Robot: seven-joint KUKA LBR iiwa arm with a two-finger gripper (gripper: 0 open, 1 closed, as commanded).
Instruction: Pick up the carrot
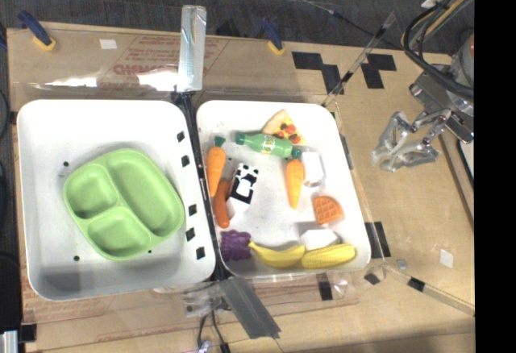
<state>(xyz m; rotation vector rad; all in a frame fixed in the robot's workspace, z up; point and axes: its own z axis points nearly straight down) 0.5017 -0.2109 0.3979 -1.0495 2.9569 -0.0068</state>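
Note:
Two orange carrots lie in the right bin (347, 182). One carrot (215, 166) rests along the bin's left wall, with a darker red-orange piece (222, 210) just below it. The other carrot (295, 182) lies near the bin's middle, its green top toward the back, beside a white block (313, 168). My gripper (403, 151) hangs over the bare bench to the right of that bin, well apart from both carrots. Its fingers look spread, with nothing between them.
The right bin also holds a green bottle (264, 144), a pizza slice (282, 126), a black-and-white item (244, 182), a red waffle piece (328, 210), a banana (278, 253), a yellow corn cob (329, 256) and purple grapes (235, 244). A green divided plate (122, 202) sits in the left bin (40, 134).

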